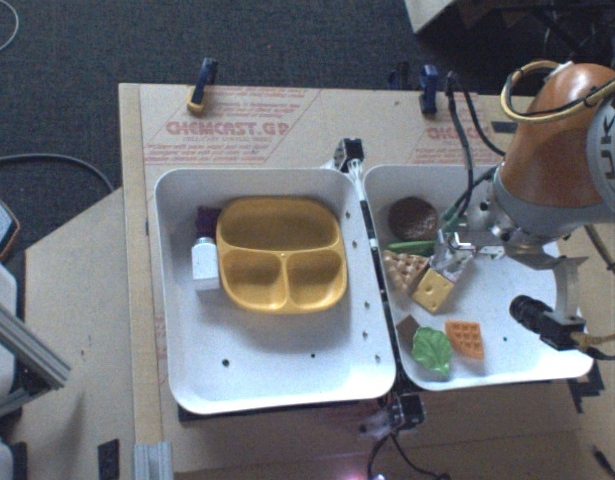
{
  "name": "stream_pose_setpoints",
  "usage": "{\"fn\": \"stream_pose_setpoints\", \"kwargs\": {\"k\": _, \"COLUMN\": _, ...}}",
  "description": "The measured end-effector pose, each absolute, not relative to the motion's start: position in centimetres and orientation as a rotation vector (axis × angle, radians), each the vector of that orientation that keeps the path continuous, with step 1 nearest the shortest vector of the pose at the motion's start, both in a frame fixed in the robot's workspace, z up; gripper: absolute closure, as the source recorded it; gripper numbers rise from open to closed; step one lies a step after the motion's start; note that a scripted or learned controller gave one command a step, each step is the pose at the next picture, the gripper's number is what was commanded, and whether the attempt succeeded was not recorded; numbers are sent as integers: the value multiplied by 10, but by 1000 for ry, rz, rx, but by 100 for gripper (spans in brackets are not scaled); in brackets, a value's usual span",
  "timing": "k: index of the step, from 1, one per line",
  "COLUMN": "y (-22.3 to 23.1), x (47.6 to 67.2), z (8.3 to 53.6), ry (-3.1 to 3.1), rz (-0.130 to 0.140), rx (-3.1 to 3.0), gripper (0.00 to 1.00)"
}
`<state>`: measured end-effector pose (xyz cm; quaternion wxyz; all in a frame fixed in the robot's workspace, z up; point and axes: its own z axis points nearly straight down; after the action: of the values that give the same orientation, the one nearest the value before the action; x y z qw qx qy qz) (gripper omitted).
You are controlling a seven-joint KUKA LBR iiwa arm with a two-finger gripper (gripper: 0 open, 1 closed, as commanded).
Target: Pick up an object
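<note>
The left bin point(177, 368) holds a yellow divided tray point(281, 254) near its middle. Just left of the tray stands a small white bottle point(205, 265), touching the tray's edge, with a dark purple item point(207, 217) just above the bottle.

Right of the tray, across the divider, lies the right bin point(507, 363). Farthest from the tray's level upward is a dark brown round cookie point(413, 215); under it a green strip point(412, 245), then a pale waffle piece point(401, 267). Just right of the waffle sits a yellow cheese wedge point(434, 291). Lower, a green leaf point(432, 349) lies beside an orange waffle point(466, 339), with a small brown piece point(406, 328) touching the leaf's upper left.

The gripper point(448, 262) hangs right above the cheese wedge, its tip at the wedge's upper edge; whether its fingers are apart or closed on anything cannot be told.
</note>
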<state>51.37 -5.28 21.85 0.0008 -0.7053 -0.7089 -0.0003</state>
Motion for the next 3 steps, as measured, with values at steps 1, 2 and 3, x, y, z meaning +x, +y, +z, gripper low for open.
{"fn": "stream_pose_setpoints", "kwargs": {"k": 1, "y": -7, "x": 535, "z": 214, "ry": -2229, "rz": -4, "rx": -2216, "gripper": 100}}
{"fn": "stream_pose_setpoints", "kwargs": {"k": 2, "y": 5, "x": 543, "z": 233, "ry": -2227, "rz": -5, "rx": -2221, "gripper": 100}}
{"fn": "stream_pose_setpoints", "kwargs": {"k": 3, "y": -8, "x": 531, "z": 219, "ry": -2217, "rz": 5, "rx": -2221, "gripper": 100}}
